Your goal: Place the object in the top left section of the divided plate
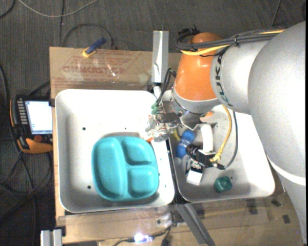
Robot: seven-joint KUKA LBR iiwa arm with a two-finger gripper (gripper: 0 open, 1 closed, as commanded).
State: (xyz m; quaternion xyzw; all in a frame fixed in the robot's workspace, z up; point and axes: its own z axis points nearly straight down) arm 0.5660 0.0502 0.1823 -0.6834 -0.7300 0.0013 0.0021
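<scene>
The end effector (161,121) hangs over the seam between the two bins, with something small and orange-white at its tip; whether it is clenched on that I cannot tell. The object looks light, hard and easily dropped, best pinched across its middle. The teal divided plate (125,168) lies in the left bin (82,111), slick-looking plastic with low ridges. The right bin (251,186) holds a blue piece (183,148) and a green lump (223,184). Cardboard (102,70) covers the tabletop behind.

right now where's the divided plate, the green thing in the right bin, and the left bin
divided plate (125,168), camera view, on its large left section
green object (223,184), camera view, on its middle
left bin (92,104), camera view, on its bare floor
</scene>
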